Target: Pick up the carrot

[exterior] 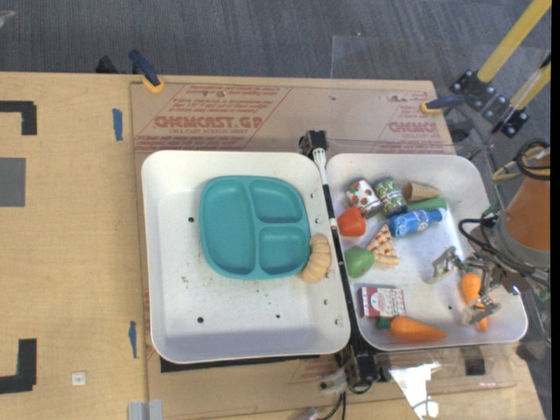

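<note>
Tapered smooth orange carrot [417, 328] beside white bin [503, 335] rim.

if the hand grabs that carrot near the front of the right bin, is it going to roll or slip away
The carrot tapers to a point, so it would likely roll in a curve if nudged. It looks like smooth, stiff toy plastic, so it may slip from a pinch near the thin tip. It lies flat beside the small carton, which could block one side.

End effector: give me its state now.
End effector: low in the right bin, fingers straddling something orange; open or shut cannot be told. The carrot lies apart.
</note>
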Robot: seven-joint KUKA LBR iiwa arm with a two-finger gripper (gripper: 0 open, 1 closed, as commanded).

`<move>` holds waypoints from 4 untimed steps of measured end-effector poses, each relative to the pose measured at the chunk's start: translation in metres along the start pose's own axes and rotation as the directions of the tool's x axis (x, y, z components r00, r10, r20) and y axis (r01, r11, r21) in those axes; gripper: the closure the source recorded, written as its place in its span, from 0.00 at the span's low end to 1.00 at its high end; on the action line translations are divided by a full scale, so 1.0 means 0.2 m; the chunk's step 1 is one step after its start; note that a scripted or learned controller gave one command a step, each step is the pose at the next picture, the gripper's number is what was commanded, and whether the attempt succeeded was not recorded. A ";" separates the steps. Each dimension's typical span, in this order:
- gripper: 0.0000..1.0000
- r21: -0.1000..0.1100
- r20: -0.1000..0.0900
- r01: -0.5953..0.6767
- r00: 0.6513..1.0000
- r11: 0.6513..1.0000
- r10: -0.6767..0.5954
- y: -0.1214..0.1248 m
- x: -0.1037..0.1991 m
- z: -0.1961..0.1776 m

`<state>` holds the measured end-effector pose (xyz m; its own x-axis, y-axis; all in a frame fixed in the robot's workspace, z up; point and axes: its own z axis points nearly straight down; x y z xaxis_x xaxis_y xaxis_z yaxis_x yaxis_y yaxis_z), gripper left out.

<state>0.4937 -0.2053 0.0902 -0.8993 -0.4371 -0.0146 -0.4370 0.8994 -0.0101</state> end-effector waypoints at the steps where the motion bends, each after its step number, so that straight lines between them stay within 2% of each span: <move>1: 1.00 0.007 0.012 0.002 1.000 1.000 -0.002 0.00 -0.03 -0.07; 2: 0.00 0.006 0.010 0.002 1.000 1.000 -0.002 0.00 -0.03 -0.06; 3: 0.00 0.000 -0.006 -0.169 0.986 0.986 0.169 0.07 -0.02 0.00; 4: 1.00 0.005 0.009 -0.168 0.986 0.986 0.168 0.06 -0.05 -0.07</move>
<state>0.4975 -0.1893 0.1036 -0.9596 -0.2803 -0.0250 -0.2800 0.9599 -0.0129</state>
